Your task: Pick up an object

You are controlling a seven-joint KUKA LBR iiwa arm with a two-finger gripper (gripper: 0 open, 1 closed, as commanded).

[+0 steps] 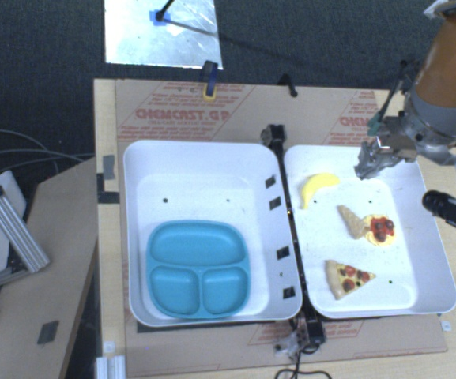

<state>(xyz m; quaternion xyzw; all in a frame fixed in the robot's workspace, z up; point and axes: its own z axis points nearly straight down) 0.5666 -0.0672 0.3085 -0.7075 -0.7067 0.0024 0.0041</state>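
Dark carpet floor (38,61) around a cardboard-topped bench (235,105).

Legible text: one brand, printed in red.
"CHEMCAST GP" on flat brown paper-masked sheet (182,110) under bins; repeats elsewhere, partly cut off.

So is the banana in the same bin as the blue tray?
No, the banana lies in the right bin with the pizza slice, while the blue tray sits in the left bin.

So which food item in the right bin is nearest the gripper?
The yellow banana, at the bin's upper left; both pizza slices lie farther from the gripper.
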